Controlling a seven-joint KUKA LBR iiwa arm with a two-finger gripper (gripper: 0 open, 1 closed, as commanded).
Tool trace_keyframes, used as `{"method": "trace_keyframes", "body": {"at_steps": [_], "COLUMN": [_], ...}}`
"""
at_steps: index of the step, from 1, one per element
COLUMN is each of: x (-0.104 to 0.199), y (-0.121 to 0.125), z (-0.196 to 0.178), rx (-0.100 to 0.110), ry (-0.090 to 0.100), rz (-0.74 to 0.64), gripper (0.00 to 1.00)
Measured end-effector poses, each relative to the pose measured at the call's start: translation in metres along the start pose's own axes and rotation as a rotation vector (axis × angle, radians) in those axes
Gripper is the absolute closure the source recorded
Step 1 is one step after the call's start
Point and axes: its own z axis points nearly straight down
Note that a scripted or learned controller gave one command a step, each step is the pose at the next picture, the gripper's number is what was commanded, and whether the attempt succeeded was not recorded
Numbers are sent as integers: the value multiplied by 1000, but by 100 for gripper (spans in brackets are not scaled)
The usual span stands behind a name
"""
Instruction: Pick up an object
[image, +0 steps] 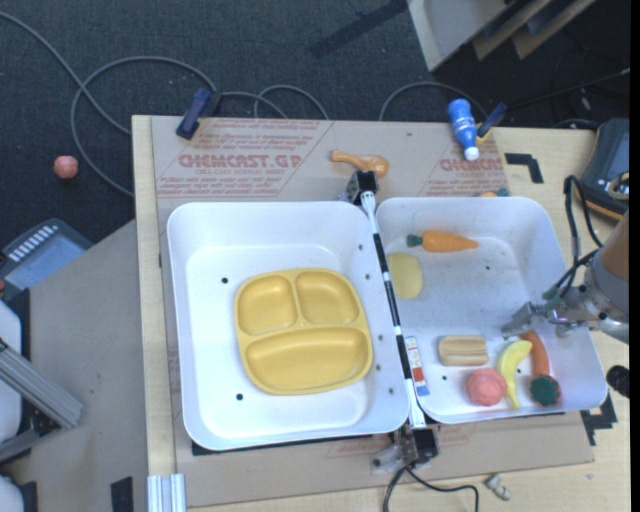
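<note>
My gripper reaches in from the right over the right bin, near its right wall. It hovers just above a yellow banana and a small orange carrot-like piece with a dark green piece at its end. A pink-red round fruit and a tan bread-like block lie to the left of the banana. A pale yellow round piece sits by the bin's left wall. An orange carrot lies near the far wall. Nothing is seen held.
The left bin holds a yellow divided plate. On the bench behind the bins lie a blue-and-white bottle, an orange toy and a blue clip. Cables run across the floor at the back.
</note>
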Motion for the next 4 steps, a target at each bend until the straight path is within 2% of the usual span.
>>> {"method": "trace_keyframes", "body": {"at_steps": [1,2,3,4], "x": [0,29,54,59], "y": [1,-21,-4,29], "z": [-10,-51,-84,-71], "rx": [-2,-1,-3,-3], "ry": [-1,1,-1,-2], "rz": [1,-2,-2,-2], "gripper": [100,100,100,100]}}
